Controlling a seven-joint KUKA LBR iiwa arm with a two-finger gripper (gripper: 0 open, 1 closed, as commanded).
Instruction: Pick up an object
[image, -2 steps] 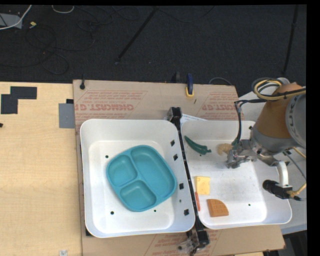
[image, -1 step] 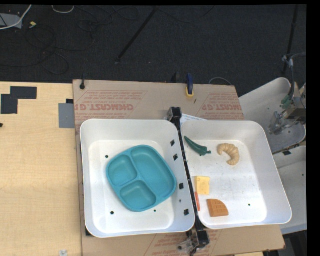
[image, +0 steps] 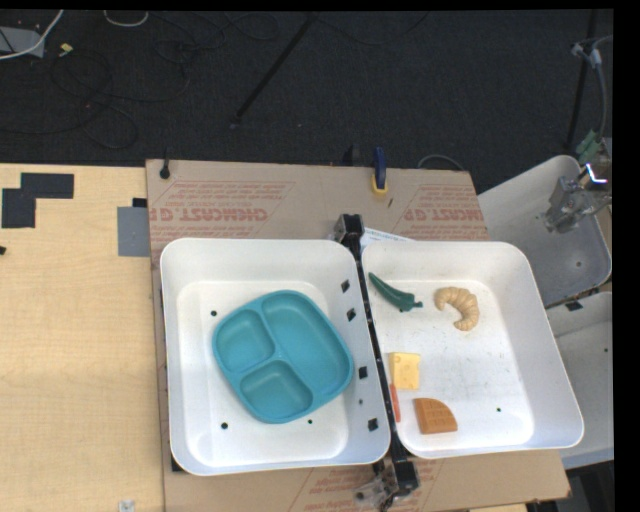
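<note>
Off the right bin's (image: 545, 330) far corner sits the pincer (image: 578, 200), its opening impossible to tell. Left of it lie a croissant (image: 460, 305), pod (image: 393, 293), block (image: 405, 369), wedge (image: 435, 416); farther left, a plate (image: 285, 355).

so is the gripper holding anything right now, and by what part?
Nothing is held. The croissant, green piece, yellow block and orange wedge all lie loose in the right bin; the teal plate sits in the left bin.
</note>
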